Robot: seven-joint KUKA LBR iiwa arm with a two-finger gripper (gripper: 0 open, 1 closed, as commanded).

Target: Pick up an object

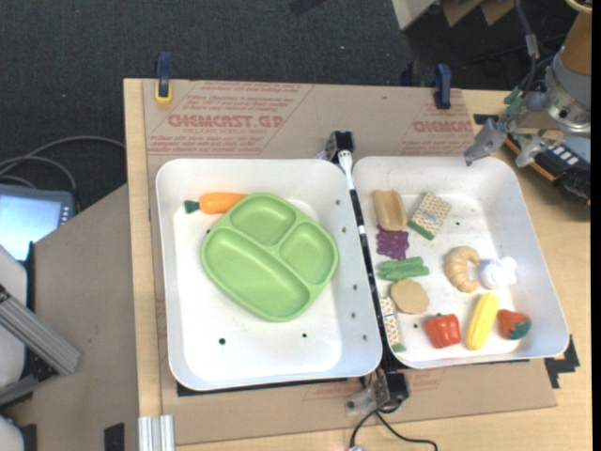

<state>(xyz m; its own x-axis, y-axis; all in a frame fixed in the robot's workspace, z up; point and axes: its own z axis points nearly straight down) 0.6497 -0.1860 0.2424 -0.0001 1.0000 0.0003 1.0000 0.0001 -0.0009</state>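
Left shallow white bin [183, 280]: one light-green plastic plate with three compartments [270, 256], lying flat near the middle, and one orange toy carrot with a green top [218, 202] on its side, touching the plate's far-left edge. Right shallow white bin [535, 252], the stock of objects for picking: one tan bread-like loaf [389, 209] near the far-left corner; one speckled square cracker-like block [430, 216] just beside it, tilted; one purple toy grape cluster [392, 244] just below the loaf; one green pea pod [402, 270] lying crosswise below the grapes; one round tan disc like a biscuit [409, 297] touching the pod's near side; one small patterned bar [390, 327] against the left wall; one pale-brown croissant [461, 267] at mid-bin; one small white lumpy item [498, 272] touching the croissant's right, kind not clear; one yellow corn cob [482, 319], tilted; one red toy pepper [442, 329] just left of the cob; one red-orange rounded fruit with a green cap [513, 324] just right of it. Grey two-finger gripper [486, 144]: at the far-right corner of the right bin, about at its rim, well apart from every listed item; whether it stands open or closed cannot be told.
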